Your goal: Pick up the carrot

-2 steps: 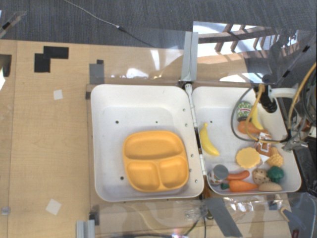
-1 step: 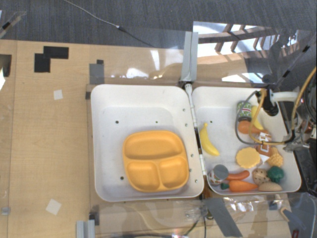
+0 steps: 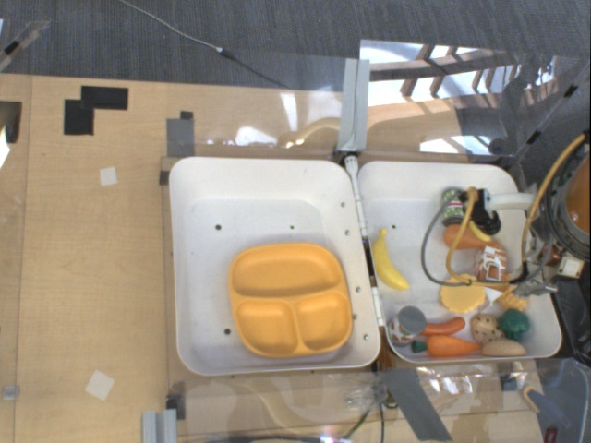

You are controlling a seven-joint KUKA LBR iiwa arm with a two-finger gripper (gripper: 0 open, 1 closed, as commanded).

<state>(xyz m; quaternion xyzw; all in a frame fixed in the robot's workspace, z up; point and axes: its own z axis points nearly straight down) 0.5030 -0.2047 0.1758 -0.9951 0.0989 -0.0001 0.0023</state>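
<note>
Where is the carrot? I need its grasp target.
The carrot lies at the near edge of the right bin, below a red sausage-like piece.

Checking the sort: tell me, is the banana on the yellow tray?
No, the banana lies in the right bin, while the yellow tray sits in the left bin.

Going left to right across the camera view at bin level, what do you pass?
Yellow divided plate in the left bin → banana → grey disc → carrot → green toy near the right bin edge.
</note>
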